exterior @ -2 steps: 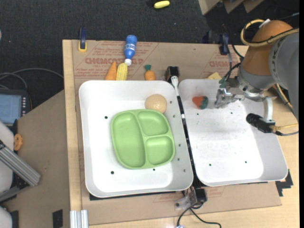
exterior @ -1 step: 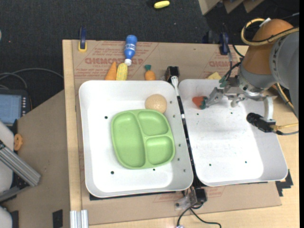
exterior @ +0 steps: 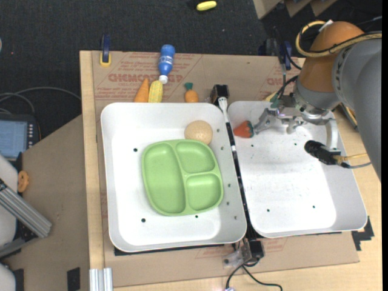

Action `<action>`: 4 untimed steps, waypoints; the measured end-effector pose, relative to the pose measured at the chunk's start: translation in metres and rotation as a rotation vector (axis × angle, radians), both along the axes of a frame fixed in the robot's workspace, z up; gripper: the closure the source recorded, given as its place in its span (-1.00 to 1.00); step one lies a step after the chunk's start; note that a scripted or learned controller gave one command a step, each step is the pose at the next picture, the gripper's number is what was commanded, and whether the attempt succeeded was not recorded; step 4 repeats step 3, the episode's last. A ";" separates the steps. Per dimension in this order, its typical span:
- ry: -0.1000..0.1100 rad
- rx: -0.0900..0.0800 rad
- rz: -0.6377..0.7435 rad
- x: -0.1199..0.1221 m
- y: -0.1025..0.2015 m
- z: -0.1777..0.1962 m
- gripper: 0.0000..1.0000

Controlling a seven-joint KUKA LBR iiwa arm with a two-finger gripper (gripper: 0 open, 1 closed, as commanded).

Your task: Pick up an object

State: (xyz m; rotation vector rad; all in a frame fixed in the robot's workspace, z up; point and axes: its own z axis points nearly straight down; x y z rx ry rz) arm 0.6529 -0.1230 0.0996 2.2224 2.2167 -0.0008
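Observation:
A small red strawberry-like toy lies in the far left corner of the right bin. My gripper hangs low over that bin's far edge, just right of the red toy. Its fingers stand apart, open, with nothing between them; the left fingertip is close beside the toy. In the left bin rests a green divided plate, and a beige round bun-like object lies at the plate's far right rim.
Behind the bins on the cardboard lie a blue-and-white bottle, a corn cob, an orange carrot, a small carrot and a black item. A black part with a cable hangs over the right bin.

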 end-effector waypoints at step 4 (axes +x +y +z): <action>0.003 0.002 0.002 -0.001 0.003 -0.002 -1.00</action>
